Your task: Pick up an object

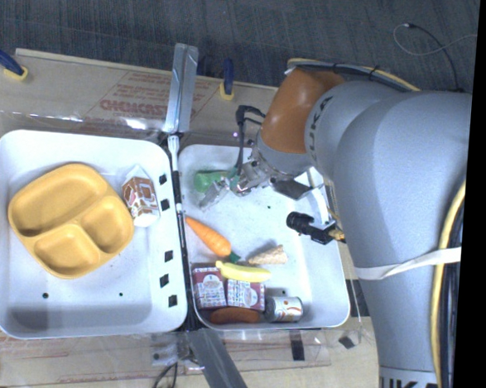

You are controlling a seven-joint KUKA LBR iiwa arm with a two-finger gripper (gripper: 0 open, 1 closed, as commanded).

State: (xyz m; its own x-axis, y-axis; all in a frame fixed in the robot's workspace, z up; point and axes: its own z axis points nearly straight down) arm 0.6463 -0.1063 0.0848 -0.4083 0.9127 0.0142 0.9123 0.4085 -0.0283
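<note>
Bins point(69, 301): I read them as smooth white plastic, faintly glossy.
Divided tray point(71, 218): matt yellow plastic, in the left bin.
Carrot point(208, 235): smooth orange plastic look.
Can point(285, 308): shiny metal, at 5 o'clock in the right bin.
Arm point(394, 175): I see smooth grey casing with a satin sheen; orange band point(294, 110) glossy.
Bench board point(109, 97): matt brown cardboard-like surface under clear film.

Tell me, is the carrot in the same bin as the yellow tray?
No, the carrot lies in the right bin, while the yellow tray sits in the left bin.
</note>
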